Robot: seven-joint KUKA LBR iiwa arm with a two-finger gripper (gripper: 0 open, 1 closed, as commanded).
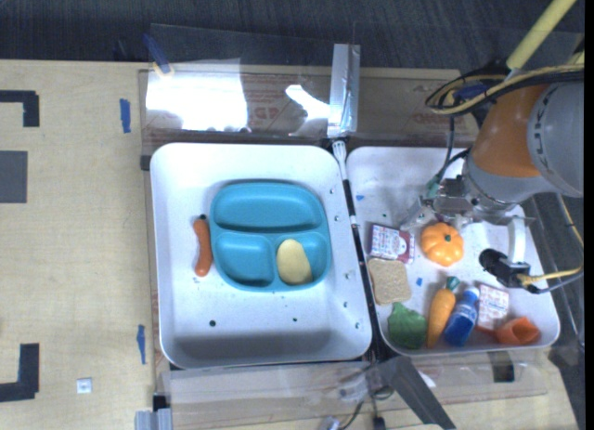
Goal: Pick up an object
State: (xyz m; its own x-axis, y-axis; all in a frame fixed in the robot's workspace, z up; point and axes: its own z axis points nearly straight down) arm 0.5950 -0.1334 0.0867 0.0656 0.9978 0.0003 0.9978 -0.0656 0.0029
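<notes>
Two white bins side by side on the table (65,233). Left bin (176,307): 1 blue divided tray (251,224), centred, with 1 yellow potato-shaped piece (293,261) in its lower-right compartment; 1 orange hot dog (201,245) lying on the bin floor just beside the tray's left edge. That's 3 items there. Right bin (390,163) holds the clutter: 1 small orange pumpkin (442,243), 1 bread slice (389,280), 1 green vegetable (406,324) below the bread, 1 carrot (440,315) touching the green piece, 1 blue bottle (461,317) right beside the carrot, 1 orange cup (517,331) on its side at the lower right, 2 pink-and-white packets (390,243), one left of the pumpkin, one between bottle and cup. 8 items. Gripper (452,203) sits low over the right bin, just above the pumpkin's stem, arm coming in from the right. Cannot tell how it's set or whether it's touching the pumpkin.
</notes>
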